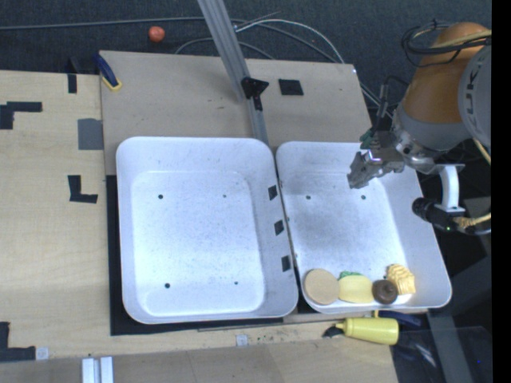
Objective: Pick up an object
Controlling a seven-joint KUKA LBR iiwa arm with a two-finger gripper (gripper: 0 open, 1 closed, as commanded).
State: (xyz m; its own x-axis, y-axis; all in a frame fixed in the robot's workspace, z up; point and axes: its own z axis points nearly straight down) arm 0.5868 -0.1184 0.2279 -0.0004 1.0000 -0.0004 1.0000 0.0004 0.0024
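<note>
White bins: two shallow trays side by side on bench; left bin (136, 214), right bin (415, 214).
Arm: grey w/ orange band (443, 70), enters from view's right, wrist over far right part of right bin.
Gripper: (361, 174) hangs above upper-middle of right bin, pointing down and toward view's left.
Jaw state: can't tell how wide; tips too small and dark to read. Nothing seen between them.
Objects: clustered along near edge of right bin, well apart from gripper.
Item 1: tan round disc (321, 286), leftmost of cluster.
Item 2: yellow rounded piece (355, 289), just beside disc, w/ small green bit (348, 275) at its far edge.
Item 3: dark brown round piece (386, 292), touching yellow piece on its right.
Item 4: yellow ridged item (401, 278), near bin's right corner, just beside brown piece.
Outside bins: yellow tool w/ black tip (369, 329) lies on bench just below right bin's near rim.
Misc: small orange ball (156, 33) on dark floor at far left; metal post (227, 46) slants up between bins at far side.
</note>
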